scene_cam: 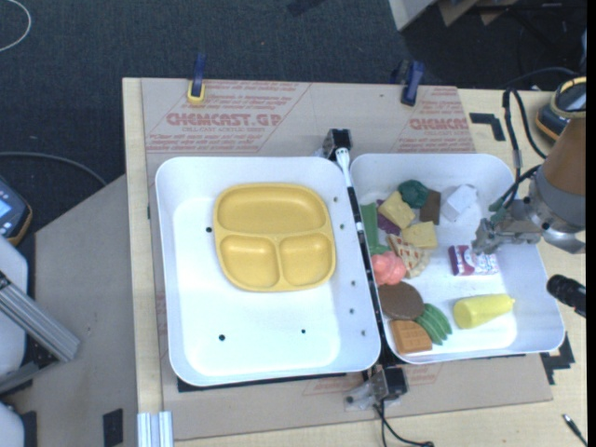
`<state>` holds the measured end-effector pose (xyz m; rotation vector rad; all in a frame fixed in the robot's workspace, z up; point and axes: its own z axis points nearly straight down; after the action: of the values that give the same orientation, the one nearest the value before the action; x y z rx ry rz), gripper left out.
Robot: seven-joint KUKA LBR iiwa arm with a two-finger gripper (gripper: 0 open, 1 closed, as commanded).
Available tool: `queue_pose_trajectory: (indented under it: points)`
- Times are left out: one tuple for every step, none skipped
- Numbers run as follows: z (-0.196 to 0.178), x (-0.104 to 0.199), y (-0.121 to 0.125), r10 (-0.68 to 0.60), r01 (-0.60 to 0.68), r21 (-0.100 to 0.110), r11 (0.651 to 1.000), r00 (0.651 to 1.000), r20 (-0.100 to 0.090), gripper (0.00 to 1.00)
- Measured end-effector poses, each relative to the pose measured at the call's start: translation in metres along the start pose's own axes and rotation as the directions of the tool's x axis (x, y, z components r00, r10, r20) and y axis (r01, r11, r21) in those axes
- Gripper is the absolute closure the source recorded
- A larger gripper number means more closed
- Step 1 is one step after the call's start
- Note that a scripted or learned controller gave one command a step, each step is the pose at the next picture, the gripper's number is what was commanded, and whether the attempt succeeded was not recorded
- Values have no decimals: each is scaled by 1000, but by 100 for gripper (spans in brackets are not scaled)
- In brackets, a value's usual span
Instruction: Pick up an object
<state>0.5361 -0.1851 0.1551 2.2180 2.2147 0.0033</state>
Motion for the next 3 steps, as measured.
queue_pose_trajectory:
  points:
    - [-64,0,0,-2,2,-3,1000,1000,0,100]
    - [-70,0,1,-3,3,3,1000,1000,-1,100]
    - [-60,49,20,-7,7,6,1000,1000,-5,100]
